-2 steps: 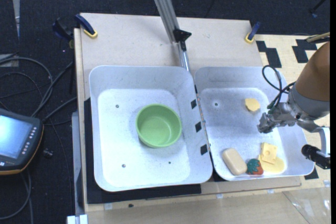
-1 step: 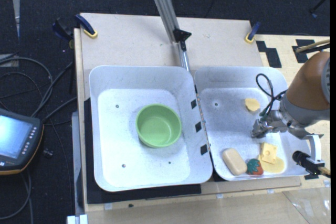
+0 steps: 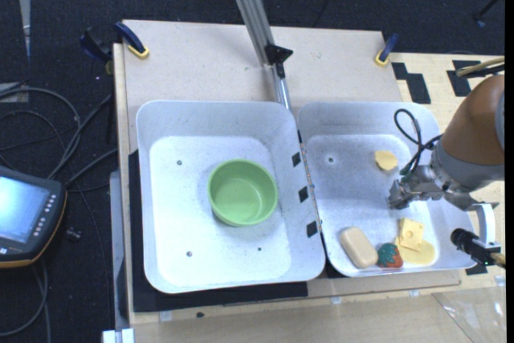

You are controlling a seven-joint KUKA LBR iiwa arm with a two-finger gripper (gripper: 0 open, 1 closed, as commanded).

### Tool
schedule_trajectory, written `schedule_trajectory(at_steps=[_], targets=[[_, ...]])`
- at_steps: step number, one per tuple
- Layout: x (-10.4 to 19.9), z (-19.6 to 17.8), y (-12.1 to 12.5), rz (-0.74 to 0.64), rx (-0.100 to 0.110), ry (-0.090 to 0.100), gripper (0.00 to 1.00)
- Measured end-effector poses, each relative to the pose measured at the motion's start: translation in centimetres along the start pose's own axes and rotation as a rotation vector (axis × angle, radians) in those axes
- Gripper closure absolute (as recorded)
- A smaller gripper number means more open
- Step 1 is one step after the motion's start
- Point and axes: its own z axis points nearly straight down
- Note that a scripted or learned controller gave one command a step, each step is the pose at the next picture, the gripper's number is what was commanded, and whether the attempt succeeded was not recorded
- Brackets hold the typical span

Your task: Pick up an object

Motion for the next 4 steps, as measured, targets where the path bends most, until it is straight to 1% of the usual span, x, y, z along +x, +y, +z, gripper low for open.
schedule_trajectory(at_steps=[1,2,3,4], targets=[[-0.2,-5.2,-0.9,0.000,-0.002,-0.001,1.00],[-0.1,-11.5,-0.7,0.000,-0.004,-0.001,1.00],[-0.2,-15.6,-0.6,0.000,-0.003,-0.001,1.00],[5.9,-15.2,0.2,-0.005,0.001,0.001,1.00]])
